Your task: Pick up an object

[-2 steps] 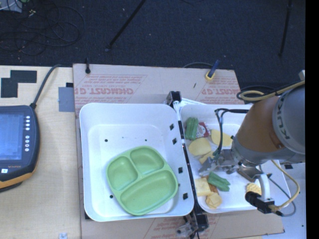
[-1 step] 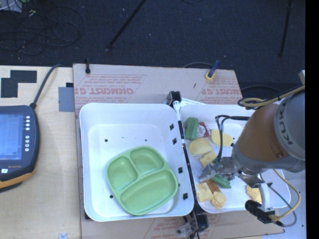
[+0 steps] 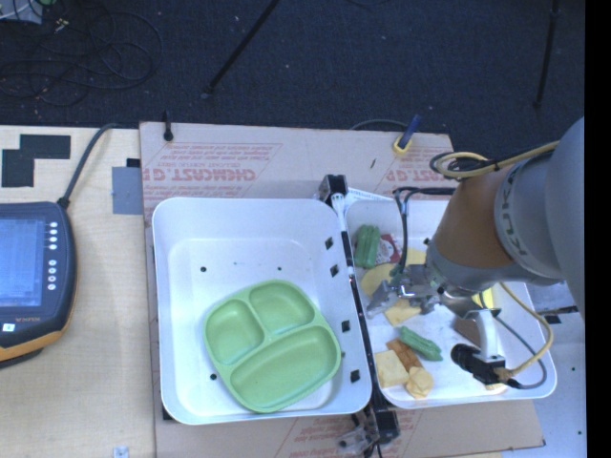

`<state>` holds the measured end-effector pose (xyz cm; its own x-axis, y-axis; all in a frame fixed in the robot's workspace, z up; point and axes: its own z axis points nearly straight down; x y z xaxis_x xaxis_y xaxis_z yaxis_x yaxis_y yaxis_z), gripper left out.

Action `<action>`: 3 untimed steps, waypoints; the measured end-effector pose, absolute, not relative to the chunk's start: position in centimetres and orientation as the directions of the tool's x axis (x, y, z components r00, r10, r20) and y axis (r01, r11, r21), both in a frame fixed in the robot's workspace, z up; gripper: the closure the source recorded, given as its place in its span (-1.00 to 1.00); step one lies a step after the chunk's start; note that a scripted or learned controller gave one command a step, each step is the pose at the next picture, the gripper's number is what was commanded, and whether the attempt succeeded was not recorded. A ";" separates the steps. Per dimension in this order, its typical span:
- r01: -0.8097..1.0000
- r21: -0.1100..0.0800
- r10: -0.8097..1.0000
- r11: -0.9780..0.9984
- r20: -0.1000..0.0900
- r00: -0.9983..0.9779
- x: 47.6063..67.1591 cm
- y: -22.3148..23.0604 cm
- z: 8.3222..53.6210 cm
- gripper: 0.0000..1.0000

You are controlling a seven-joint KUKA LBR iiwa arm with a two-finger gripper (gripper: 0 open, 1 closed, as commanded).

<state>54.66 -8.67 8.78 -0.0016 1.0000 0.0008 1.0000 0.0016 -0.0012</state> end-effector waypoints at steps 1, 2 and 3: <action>1.000 -0.001 1.000 -0.002 0.002 0.002 47.4 -8.7 8.8 -1.00; 1.000 -0.003 1.000 -0.002 0.003 0.002 47.6 -8.8 8.8 -1.00; 1.000 -0.003 1.000 0.001 0.005 -0.001 47.6 -8.9 8.8 -1.00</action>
<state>47.58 -8.85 8.79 -0.0006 1.0000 0.0049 1.0000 0.0006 -0.0031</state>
